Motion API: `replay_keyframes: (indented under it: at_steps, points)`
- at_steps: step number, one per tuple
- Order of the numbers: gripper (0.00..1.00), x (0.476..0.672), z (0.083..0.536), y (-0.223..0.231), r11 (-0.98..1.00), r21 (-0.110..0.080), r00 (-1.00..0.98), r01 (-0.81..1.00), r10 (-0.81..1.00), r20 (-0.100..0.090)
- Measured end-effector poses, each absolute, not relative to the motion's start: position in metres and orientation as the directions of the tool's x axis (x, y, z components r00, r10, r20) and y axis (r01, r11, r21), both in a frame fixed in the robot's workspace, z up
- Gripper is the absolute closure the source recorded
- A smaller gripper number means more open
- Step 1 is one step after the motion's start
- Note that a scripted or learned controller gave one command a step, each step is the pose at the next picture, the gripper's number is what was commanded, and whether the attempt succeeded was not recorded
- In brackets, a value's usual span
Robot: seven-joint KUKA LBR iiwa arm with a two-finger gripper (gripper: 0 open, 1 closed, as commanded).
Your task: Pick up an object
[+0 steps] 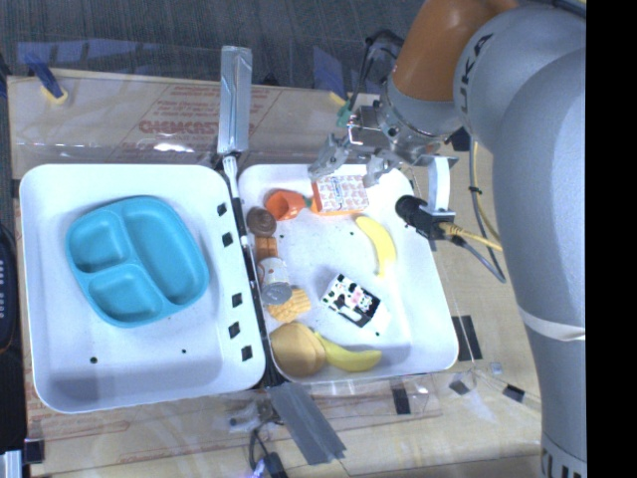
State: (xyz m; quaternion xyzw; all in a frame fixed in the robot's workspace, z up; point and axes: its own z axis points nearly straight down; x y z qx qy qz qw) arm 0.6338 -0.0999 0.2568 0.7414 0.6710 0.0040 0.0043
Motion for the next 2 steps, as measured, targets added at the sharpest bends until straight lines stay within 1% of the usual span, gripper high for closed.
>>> replay_keyframes:
  at_steps: [1, 2]
  points:
    - [1.0, 0.657, 0.217, -0.093, 0.237, -0.004, -0.237, 0.971, 0.971, 0.002]
    - [1.0, 0.648, 0.199, -0.022, 0.283, -0.004, -0.283, 0.959, 0.959, 0.003]
